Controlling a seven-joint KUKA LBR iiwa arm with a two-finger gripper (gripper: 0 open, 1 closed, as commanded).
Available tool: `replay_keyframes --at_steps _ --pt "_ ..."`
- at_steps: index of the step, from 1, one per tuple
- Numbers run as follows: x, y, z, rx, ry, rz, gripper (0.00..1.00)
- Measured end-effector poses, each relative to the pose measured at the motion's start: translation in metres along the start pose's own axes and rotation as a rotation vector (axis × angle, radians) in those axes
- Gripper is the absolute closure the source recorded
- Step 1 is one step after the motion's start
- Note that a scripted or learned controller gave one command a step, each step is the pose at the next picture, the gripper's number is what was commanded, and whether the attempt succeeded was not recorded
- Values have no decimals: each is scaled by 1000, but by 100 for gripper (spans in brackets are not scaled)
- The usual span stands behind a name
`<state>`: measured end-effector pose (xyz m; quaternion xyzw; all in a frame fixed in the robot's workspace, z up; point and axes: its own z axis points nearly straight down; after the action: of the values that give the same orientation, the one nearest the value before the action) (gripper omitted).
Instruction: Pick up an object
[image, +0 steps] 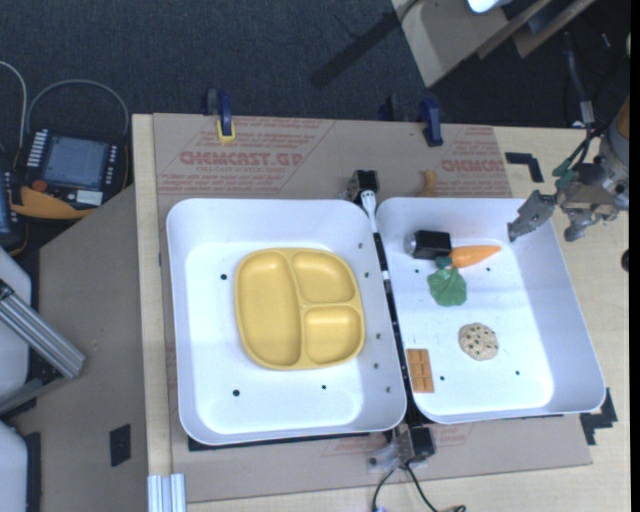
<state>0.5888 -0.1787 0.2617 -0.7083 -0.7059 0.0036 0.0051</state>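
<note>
The arm enters from the right edge, high over the upper right corner of the right bin (570, 330). Little of it is in sight: the wrist end and the pincer (555, 212), with cabling above. The pincer hangs over the bin's upper right rim, its 2 fingers (528, 216) spread apart, one reaching left and downward over the bin wall, the other out to the right. Nothing sits between them.

The right bin carries 5 items. A black block (432, 242) lies near the upper left of the bin floor. An orange carrot (476, 254) lies just to its right, pointing toward the pincer, its green leafy piece (448, 288) just below it. A round cookie (479, 341) with dark chips lies lower, near the bin's middle, well apart from the others. A small orange card (420, 369) lies by the left wall, near the lower corner. The carrot is the item nearest the pincer, yet clearly apart from it.

The left bin (200, 300) holds 1 yellow tray (299, 306) with 3 compartments, set near its centre. Both bins rest side by side on the table (160, 180), which is covered with printed cardboard.
</note>
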Motion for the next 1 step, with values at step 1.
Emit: replay_keyframes --at_steps 1 --pt "1 2 -7 -13 -3 -4 0"
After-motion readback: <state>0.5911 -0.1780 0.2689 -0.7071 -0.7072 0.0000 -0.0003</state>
